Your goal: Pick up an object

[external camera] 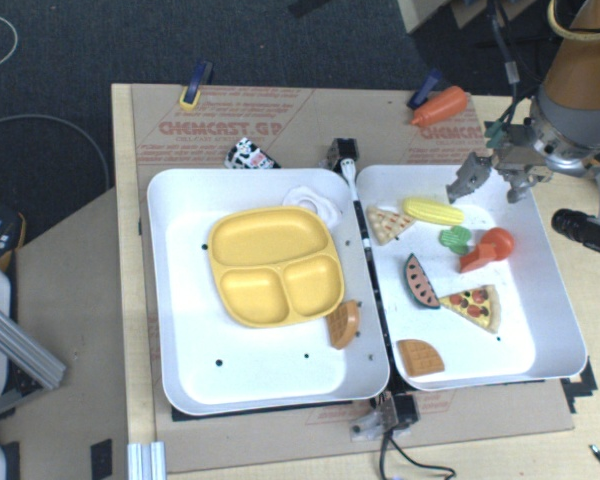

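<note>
The fingers [493,179] hang spread apart above the far side of the right bin [550,313], with nothing held between them. The grey arm [580,98] reaches in from the right.

Just beside and slightly below the fingers lies a yellow corn cob [432,211]. A little nearer the camera from them sit a green toy piece [456,237] and a red toy piece [488,248], which touch each other. Left of the corn rests a waffle-patterned wedge [386,224]. Farther toward the front from the fingers lie a watermelon slice [420,281], a pizza slice [474,305] and a brown bread piece [420,356].

Well to the left of the fingers, the left bin [180,358] holds a yellow divided plate [275,265], a white ring [313,204] at the plate's far edge, and a brown pastry [345,324] beside its near right corner.

Beyond the fingers, an orange carrot [440,106] lies on the counter [280,118].
</note>
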Robot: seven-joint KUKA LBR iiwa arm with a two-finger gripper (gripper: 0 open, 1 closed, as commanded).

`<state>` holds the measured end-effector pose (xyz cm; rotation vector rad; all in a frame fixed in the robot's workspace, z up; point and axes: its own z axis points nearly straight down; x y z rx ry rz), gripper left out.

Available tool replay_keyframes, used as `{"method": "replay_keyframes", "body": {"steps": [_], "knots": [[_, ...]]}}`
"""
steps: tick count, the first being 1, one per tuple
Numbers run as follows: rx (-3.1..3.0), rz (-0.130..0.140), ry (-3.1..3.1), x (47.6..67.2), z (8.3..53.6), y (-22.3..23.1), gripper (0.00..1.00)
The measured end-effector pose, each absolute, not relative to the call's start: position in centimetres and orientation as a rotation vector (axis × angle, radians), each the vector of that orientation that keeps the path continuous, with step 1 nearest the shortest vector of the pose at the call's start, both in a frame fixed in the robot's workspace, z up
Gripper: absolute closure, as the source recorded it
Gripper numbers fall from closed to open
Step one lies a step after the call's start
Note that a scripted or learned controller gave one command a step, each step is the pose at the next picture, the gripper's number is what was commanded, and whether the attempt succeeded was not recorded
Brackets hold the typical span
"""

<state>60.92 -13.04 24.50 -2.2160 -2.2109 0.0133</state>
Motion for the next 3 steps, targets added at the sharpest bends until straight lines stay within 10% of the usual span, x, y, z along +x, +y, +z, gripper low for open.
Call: {"method": "replay_keyframes", "body": {"steps": [1, 3], "knots": [[-2.221, 0.001, -2.221, 61.2, 25.2, -13.0, 0.0], [-2.216, 0.006, -2.217, 60.8, 12.8, -11.8, 0.0]]}}
